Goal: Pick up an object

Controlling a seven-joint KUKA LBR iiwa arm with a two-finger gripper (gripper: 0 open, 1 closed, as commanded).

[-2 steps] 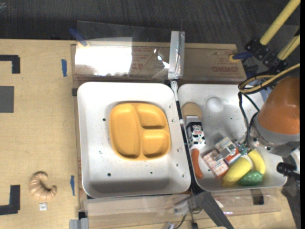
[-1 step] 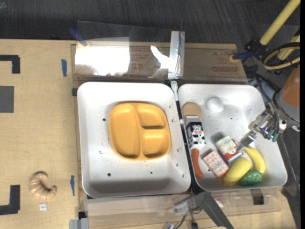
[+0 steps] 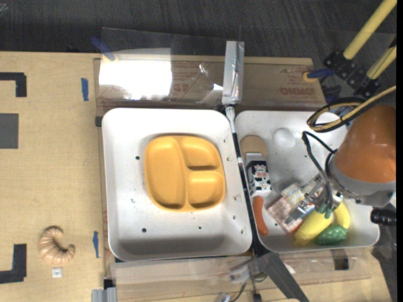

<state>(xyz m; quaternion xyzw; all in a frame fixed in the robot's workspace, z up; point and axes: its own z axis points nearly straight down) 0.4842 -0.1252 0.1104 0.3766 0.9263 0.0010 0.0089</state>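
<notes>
The right bin (image 3: 296, 244) holds several items. A yellow banana-like toy (image 3: 312, 226) lies near its front, with a green piece (image 3: 332, 234) beside it. An orange-red sausage shape (image 3: 259, 214) lies along the left wall. A small white box with dark print (image 3: 259, 175) and a tan cylinder (image 3: 254, 145) sit further back. The gripper (image 3: 295, 205), with a clear and reddish body, is low in this bin, right over the yellow toy's left end. The arm's orange band (image 3: 370, 148) hangs over the bin's right side.
The left bin (image 3: 126, 231) holds a yellow divided plate (image 3: 184, 171). A croissant-like toy (image 3: 56, 245) lies on the bench at front left. Cardboard and clear plastic stand behind the bins. Yellow and black cables (image 3: 352, 55) run at the top right.
</notes>
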